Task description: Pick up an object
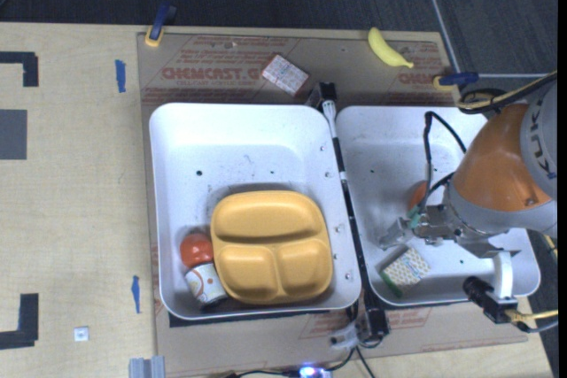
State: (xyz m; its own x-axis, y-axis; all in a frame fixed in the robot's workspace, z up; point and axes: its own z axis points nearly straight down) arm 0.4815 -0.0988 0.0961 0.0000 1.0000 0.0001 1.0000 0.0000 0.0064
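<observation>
The arm [509, 168], grey with an orange band, reaches in from the right edge of the bench [71, 190] and bends down over the right bin [390, 124]. Its hand [416, 230] hangs low near the middle of that bin, close to the front wall. The metal parts at its tip are too small and cluttered to read, so I cannot tell whether the hand is wide, narrow or gripping anything.

Just in front of the hand, toward the bin's front-left corner, lies a small speckled green-and-white packet [406, 268], tilted on the bin floor. It sits just beside the hand's tip; whether the 2 touch cannot be told. A small orange thing [417, 192] peeks out just behind the hand, partly hidden by the arm.

The left bin [177, 137] holds a yellow divided tray [270, 243] with 3 compartments, lying upside down near the front wall. Against the tray's left side sit an orange-red ball [196, 250] and, just in front of it, a small white cup with orange markings [205, 282], lying on its side in the front-left corner.

Behind the bins, on the cardboard sheet [221, 71], lie a small patterned box [284, 74] and a yellow banana [388, 48] near the back-right corner.
</observation>
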